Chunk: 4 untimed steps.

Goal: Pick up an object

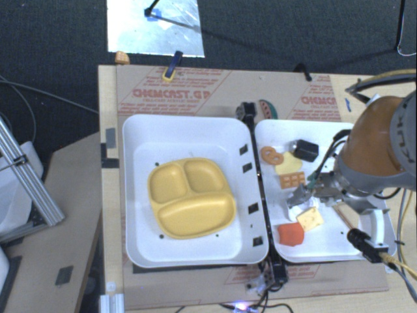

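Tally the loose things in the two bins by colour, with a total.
Yellow: 3 — divided plate, waffle piece, cheese wedge
Orange: 2 — pretzel, square block
Red: 1 — block
Black: 1 — block
Total: 7

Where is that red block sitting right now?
The red block lies in the right bin, near its front left corner, just below the yellow cheese-like piece.

The arm (381,142) is cut off by the right edge and hides the right bin's (273,135) far side. Beside that bin's yellow block (310,219), the gripper's (301,197) fingertips are too small to make out.
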Tool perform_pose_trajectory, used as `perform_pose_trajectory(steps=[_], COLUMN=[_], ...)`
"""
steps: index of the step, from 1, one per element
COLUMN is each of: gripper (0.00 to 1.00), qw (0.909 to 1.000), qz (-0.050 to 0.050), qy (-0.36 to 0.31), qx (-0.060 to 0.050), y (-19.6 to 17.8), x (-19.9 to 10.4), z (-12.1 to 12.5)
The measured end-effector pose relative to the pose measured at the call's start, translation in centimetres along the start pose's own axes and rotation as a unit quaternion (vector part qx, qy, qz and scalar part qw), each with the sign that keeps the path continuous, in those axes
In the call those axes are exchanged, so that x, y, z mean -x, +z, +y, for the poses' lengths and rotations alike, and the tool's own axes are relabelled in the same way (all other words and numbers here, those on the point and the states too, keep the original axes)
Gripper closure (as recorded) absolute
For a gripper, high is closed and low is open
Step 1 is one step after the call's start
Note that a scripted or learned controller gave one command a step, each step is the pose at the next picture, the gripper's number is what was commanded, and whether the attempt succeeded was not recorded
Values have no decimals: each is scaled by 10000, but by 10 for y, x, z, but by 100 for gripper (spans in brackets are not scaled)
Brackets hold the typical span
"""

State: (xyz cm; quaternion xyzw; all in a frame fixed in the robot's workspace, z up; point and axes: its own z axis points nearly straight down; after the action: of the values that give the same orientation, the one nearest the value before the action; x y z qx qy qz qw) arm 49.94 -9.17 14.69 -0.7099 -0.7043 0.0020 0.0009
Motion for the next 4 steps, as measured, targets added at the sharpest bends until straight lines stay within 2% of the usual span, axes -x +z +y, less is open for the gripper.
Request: perform_pose_trajectory(steps=[1,2,3,4], gripper=[0,0,0,0], qw=[10000,9999,10000,10000], qz=[6,16,1,6], qy=[-19,-88,-29,-76], qx=[17,64,23,52], y=[65,-43,67,61], x=[38,-25,24,3], z=[5,-12,20,70])
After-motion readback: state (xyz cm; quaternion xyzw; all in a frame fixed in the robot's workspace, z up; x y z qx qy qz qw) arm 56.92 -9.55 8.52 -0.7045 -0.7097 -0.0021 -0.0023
